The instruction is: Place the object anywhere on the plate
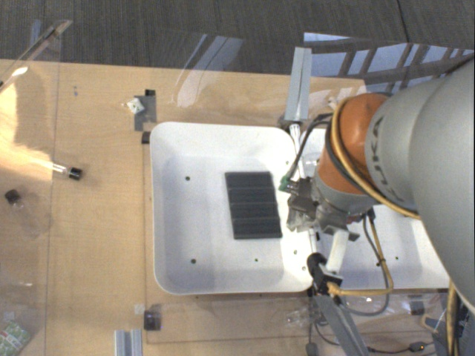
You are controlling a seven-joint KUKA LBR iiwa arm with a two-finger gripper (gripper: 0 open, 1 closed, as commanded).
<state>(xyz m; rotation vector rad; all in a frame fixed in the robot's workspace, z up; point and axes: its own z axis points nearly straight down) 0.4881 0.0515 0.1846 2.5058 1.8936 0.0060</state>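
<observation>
Wood bench (82,258), dark grey carpet (223,6), sunlit patch left.

Plate (253,205) lies in left bin (178,221), toward its right

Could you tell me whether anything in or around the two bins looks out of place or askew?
Nothing looks spilled or damaged. The dark ribbed plate lies flat in the left bin, turned slightly off square to the bin's walls. The arm hangs over the seam between the bins. A small black-tipped part lies loose on the bench.

The grey arm (430,162) reaches in from the right, orange-banded wrist (356,150) bent downward over its end effector (312,212).
</observation>
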